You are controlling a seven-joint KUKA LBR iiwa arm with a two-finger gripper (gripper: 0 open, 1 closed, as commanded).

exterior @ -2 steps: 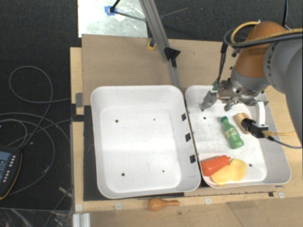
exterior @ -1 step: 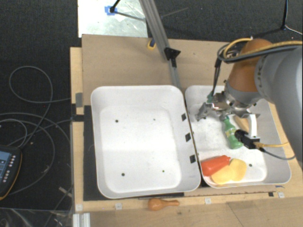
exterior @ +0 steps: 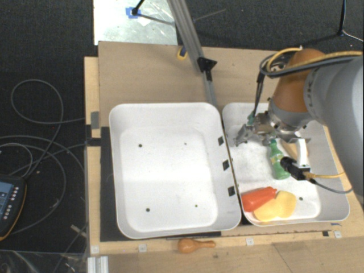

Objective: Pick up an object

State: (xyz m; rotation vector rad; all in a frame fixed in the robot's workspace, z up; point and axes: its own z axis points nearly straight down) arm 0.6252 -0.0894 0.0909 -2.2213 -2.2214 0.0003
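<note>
Two shallow white bins side by side on the bench (exterior: 142, 73), meeting along a seam with dark clips. Left bin (exterior: 165, 169) bare white floor from rim to rim, plenty of open room there. Right bin (exterior: 244, 158) crowded toward its near edge: red object (exterior: 259, 198) lying against the seam-side near corner, yellow object (exterior: 277, 206) touching it on the outer side, both hard against the near rim. Green object (exterior: 278, 162) farther in, toward the middle of the right bin, partly under the wrist hardware. Arm (exterior: 327, 95) over the right bin's far outer corner, orange band above the wrist. End effector (exterior: 245, 133) low over the far part of the right bin, near the seam, pointing toward it; grip state impossible to tell (fingers too small and blurred), nothing visibly between them. Small tan object (exterior: 196, 244) on the bench's near edge, outside both bins. Brown board surface; dark carpet with cables around; slanted grey pole (exterior: 187, 27) crossing the far edge.
</note>
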